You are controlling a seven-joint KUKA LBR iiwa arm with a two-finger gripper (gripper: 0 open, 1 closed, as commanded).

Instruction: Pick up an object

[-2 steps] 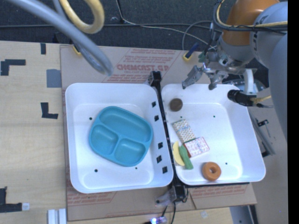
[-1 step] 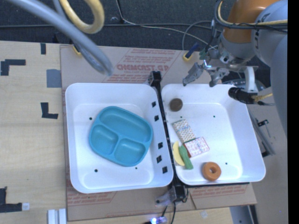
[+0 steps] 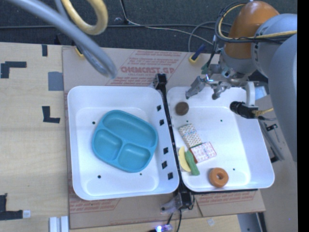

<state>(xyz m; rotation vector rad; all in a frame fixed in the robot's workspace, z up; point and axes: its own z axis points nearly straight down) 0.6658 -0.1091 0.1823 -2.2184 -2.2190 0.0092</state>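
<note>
Objects for picking lie in the right bin (image 3: 251, 144), and that bin serves as the landmark for everything else. A brown round piece (image 3: 181, 108) sits near its far left corner, close to the divider where the two bins meet. Nearer the middle of its left side lie two small patterned packets, the checkered packet (image 3: 189, 135) and just beside it, toward the near edge, the red-trimmed packet (image 3: 203, 152); they look to be touching at a corner. Left of the red-trimmed packet, against the bin's left wall, a yellow banana-shaped piece (image 3: 183, 159) and a green pod-shaped piece (image 3: 192, 164) lie side by side, touching. An orange doughnut (image 3: 218, 177) rests near the near edge, apart from the rest.

The end effector (image 3: 208, 88) hangs over the far edge of the right bin, well apart from the doughnut and near the brown round piece but not touching it. Its two fingers are spread, with nothing between them. The grey arm (image 3: 285, 42) with its orange band (image 3: 248, 21) reaches in from beyond the bin's far right corner.

Left of the right bin, the left bin (image 3: 79, 144) carries a blue divided plate (image 3: 124, 140) with three compartments. Both bins rest on a cardboard sheet (image 3: 140, 64) on the counter (image 3: 29, 129)
</note>
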